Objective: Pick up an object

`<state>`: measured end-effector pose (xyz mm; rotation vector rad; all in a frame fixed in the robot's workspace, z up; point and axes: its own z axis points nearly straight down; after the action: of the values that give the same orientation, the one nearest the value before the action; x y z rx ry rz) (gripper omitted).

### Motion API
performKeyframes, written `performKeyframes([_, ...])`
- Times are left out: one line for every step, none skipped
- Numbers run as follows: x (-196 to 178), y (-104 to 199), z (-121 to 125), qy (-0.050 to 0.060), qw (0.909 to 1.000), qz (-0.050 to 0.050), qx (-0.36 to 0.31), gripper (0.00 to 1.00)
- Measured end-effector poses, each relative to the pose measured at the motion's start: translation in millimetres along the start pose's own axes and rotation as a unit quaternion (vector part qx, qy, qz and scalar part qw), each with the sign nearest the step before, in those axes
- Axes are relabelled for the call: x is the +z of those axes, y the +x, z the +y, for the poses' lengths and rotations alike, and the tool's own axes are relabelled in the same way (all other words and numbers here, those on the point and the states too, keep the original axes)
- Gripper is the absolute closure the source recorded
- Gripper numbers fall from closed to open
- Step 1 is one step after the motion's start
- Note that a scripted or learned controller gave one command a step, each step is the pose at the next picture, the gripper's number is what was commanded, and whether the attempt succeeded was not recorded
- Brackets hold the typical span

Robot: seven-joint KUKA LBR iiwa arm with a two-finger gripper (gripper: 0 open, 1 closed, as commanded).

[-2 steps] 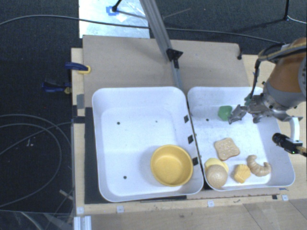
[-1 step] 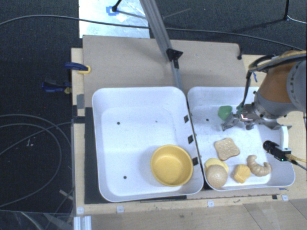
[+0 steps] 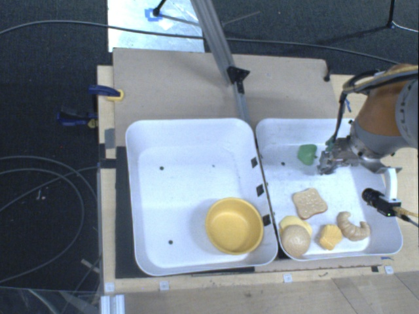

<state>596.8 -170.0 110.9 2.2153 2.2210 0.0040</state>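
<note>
- The arm (image 3: 386, 113), grey with an orange band, comes in from the right over the right bin (image 3: 281, 133).
- The gripper (image 3: 327, 164) is low in this bin, just beside a small green object (image 3: 307, 154).
- Near the front of the right bin lie a toast slice (image 3: 309, 203), a round bread roll (image 3: 295, 235), a yellow cheese piece (image 3: 330, 237) and a croissant (image 3: 353, 227).
- The left bin (image 3: 170, 142) holds a yellow bowl (image 3: 234, 225), upright, near its front right corner.
- Two clamps (image 3: 91, 106) sit at the left edge of the bench.
</note>
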Motion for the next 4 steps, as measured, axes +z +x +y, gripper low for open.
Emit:
performKeyframes([-65, 0, 1, -0.001, 1.0, 0.0, -0.002, 1.0])
performKeyframes([-120, 0, 3, -0.002, 1.0, 0.0, -0.002, 1.0])
performKeyframes([-145, 0, 5, 0.0, 1.0, 0.0, -0.003, 1.0])
performKeyframes([-142, 45, 14, 0.001, 1.0, 0.001, -0.004, 1.0])
